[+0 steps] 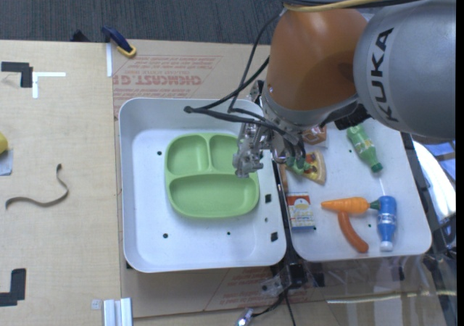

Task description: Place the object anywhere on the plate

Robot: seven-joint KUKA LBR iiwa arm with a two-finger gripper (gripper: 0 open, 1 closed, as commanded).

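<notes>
A green plate [210,176] with three compartments lies in the left white bin [145,245]. My gripper [249,156] hangs over the plate's right edge, beside its upper right compartment. The wrist and the orange band above it hide much of what lies underneath. In the right bin [413,241] are a pizza slice toy [312,166], a green bottle [364,147], an orange carrot [346,206], a blue bottle [386,222], a small red and white box [301,211] and an orange sausage-shaped piece [353,235].
The two bins stand side by side on cardboard [167,74]. To the left is a wooden bench top [58,245] with a loose curved cord [40,198]. Black cables [225,107] run from the arm across the left bin's far rim.
</notes>
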